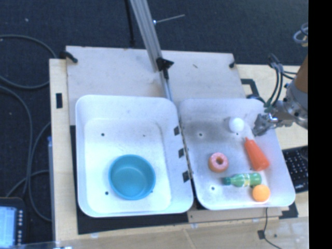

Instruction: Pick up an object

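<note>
The jaws (261,124) hang at the right bin's (207,110) far edge; whether they are spread I cannot tell. The carrot (256,154) lies just below them, the white ball (236,123) just left: descend squarely over the carrot and close across its width.

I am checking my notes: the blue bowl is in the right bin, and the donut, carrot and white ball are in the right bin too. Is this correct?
Not quite. The camera view shows the blue bowl in the left bin. The donut, carrot and white ball are in the right bin, as you wrote.
</note>
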